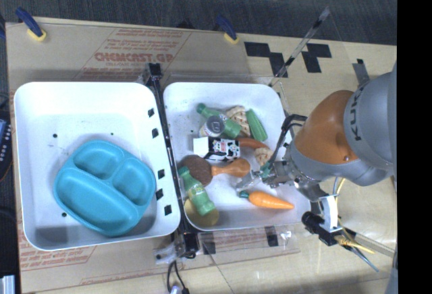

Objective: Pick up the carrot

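Carrot lies flat on the floor of the right bin, toward its 5 o'clock corner, green stub pointing to 9 o'clock; it rests free, so the pick is not yet made. Just at its 11 o'clock hangs the claw, low over the bin, though whether it is released or clenched I cannot tell. By my judgement the claw has yet to settle over the carrot, close and lift. Clutter crowds the 10 o'clock side: a brown wooden spoon, a green bottle, a black-and-white carton. Well apart at 9 o'clock, the left bin holds a blue divided plate.
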